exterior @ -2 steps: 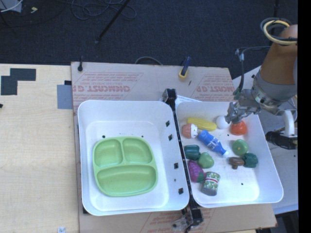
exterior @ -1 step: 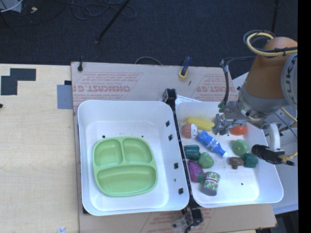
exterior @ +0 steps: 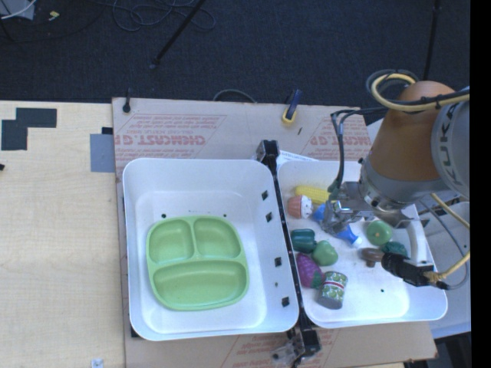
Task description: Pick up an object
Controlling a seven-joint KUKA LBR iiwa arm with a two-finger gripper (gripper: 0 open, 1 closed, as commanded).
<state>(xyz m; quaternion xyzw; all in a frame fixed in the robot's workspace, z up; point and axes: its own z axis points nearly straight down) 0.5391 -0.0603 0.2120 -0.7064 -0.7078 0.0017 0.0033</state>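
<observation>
While reaching: I am lowering my gripper [exterior: 335, 218] into the right bin [exterior: 430, 305].
Jaws: state not discernible.
Next: centring over one toy [exterior: 325, 252], then closing.

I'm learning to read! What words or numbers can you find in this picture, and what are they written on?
"CHEMCAST" is my best guess, in red upside-down letters, repeated in rows on the brown board behind the two white bins; the print is blurred, so I'm not sure.
More red print on the board's front edge: too blurred to read.
Small can in the right bin: patterned label, too small to read.
"KU", dark letters on the grey arm, cut off at the edge.
</observation>
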